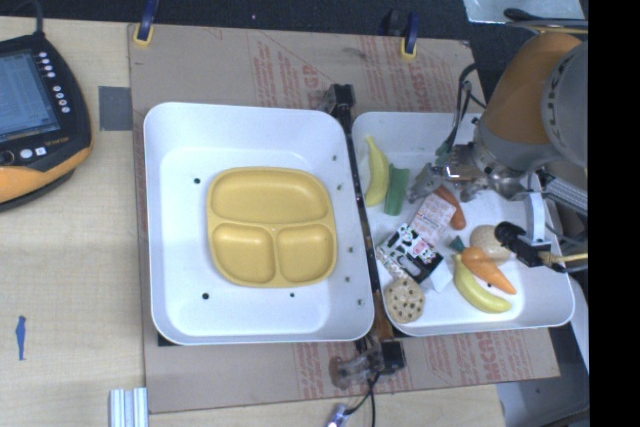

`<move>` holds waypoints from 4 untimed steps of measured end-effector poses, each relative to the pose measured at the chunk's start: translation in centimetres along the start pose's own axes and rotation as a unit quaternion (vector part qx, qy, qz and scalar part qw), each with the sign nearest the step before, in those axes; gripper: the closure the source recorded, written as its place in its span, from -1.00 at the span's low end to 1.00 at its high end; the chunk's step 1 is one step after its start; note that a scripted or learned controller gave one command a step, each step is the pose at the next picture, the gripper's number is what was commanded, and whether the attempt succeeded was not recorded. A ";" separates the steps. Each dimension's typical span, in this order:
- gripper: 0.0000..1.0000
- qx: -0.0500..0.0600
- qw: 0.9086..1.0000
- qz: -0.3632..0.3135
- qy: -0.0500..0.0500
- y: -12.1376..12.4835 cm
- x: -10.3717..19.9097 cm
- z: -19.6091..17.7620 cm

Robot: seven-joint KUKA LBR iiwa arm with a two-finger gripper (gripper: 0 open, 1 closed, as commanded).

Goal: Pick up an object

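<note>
Orange-banded arm sits over right bin (560, 315); gripper (450, 173) low at far side by green piece (397, 189). Can't tell the fingers' state. Toys cluttered: I'd descend straight on one isolated item, clear of yellow banana (376, 171).

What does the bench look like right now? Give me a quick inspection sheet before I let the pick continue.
Surface: cardboard sheet on a wooden bench, clamped at the far edge; two white bins side by side.
Job's things: right bin holds a banana, carrot, cookie, black-and-white carton, green piece and a pale yellow piece.
Clutter: left bin holds a yellow divided tray.
Grippers: gripper low over the right bin's far side; state of the jaws cannot be told.
Cables: wiring at the near clamp between the bins.
Surroundings: teach pendant at left; dark floor beyond.
</note>
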State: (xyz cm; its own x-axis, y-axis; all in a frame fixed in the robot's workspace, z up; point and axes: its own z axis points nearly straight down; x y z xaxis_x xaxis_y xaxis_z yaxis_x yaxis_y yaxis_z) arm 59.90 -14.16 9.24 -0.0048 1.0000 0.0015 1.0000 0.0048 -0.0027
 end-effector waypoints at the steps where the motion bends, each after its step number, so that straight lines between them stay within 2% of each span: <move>1: -1.00 0.000 1.000 0.001 0.000 5.7 -0.1 0.0; 2: -1.00 0.001 1.000 0.000 -0.001 1.9 -1.3 0.1; 3: -1.00 0.001 1.000 0.000 -0.001 3.6 4.4 -0.9; 4: -1.00 0.000 1.000 0.001 -0.001 5.7 -0.3 0.0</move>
State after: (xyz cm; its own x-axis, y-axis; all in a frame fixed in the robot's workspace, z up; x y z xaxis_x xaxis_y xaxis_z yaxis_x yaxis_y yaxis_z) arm 65.61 -14.47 9.19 -0.0020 1.0000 0.0001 1.0000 0.0020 -0.0025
